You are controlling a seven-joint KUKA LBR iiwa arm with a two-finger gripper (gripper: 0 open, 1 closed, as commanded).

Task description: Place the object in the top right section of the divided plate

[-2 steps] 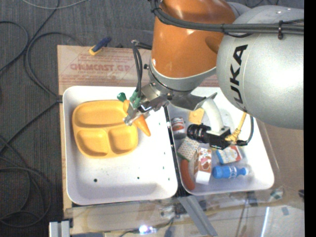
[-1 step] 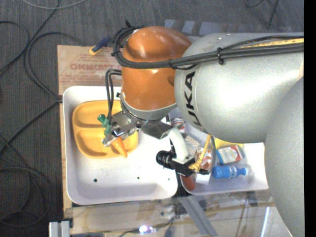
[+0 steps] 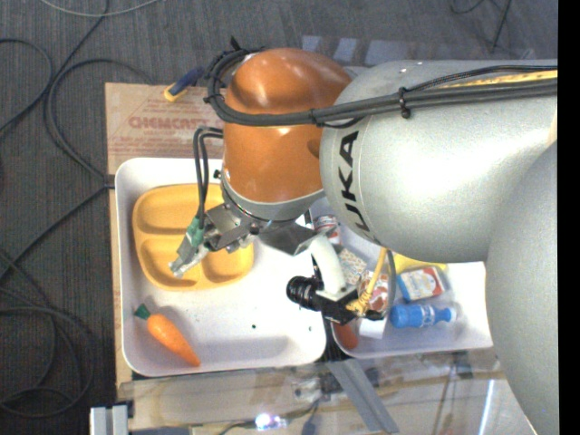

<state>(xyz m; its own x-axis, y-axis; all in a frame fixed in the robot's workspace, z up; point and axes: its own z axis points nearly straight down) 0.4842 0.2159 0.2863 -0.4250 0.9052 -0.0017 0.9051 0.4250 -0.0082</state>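
Both white bins sat mid-frame; my gripper [image 3: 188, 259] hung over the yellow divided plate [image 3: 154, 211] at left, fingers slightly parted around nothing visible, since the carrot [image 3: 169, 333], the likely object, lay lower left in the left bin [image 3: 263, 338].

the arm [image 3: 426, 161] is covering the divided plate's [image 3: 159, 220] right part and most of the right bin [image 3: 453, 333], and is running off the right edge. the hand [image 3: 186, 259] is overlapping the plate; whether anything is sitting between its fingers is too small to tell. items in the right bin are partly hidden.
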